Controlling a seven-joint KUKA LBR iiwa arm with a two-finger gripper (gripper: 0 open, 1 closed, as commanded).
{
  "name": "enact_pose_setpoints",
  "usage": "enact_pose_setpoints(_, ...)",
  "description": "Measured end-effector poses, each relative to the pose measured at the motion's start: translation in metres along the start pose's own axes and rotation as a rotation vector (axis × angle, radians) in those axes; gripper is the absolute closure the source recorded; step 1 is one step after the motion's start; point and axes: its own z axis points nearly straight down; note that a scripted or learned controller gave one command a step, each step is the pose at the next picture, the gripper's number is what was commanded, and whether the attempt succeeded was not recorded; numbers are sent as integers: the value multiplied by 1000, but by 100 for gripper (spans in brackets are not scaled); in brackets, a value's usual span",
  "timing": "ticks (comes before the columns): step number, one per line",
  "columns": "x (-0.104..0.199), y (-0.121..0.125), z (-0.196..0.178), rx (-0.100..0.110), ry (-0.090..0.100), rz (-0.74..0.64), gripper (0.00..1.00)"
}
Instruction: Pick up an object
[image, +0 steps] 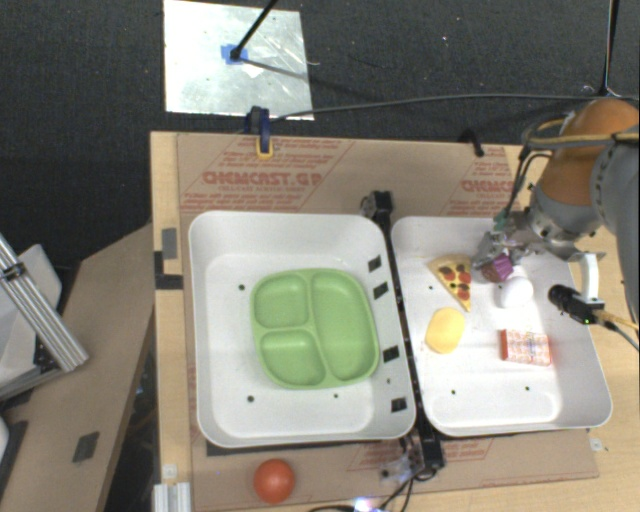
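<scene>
The end effector (497, 256) hangs over a purple object (497, 268) at the right bin's (590, 400) twelve o'clock; whether it grips I cannot tell; the piece looks small, light and rigid, best pinched across its middle.

You can read one brand here: "CHEMCAST GP" printed in red on the brown sheet (290, 170) that lies on the worktop under the two bins. The clearest print sits just behind the left bin (215, 330), upside-down-free and legible. A second red print of the same kind sits behind the right bin (580, 400), beside the arm, but you can make out only part of it. More red lettering shows on the sheet's front edge below the left bin, too small to read. The red packet (525, 347) in the right bin carries markings you cannot read.
</scene>
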Motion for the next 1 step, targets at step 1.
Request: enact_pose_setpoints(1, -7, 3, -47, 3, 1, 5, 100)
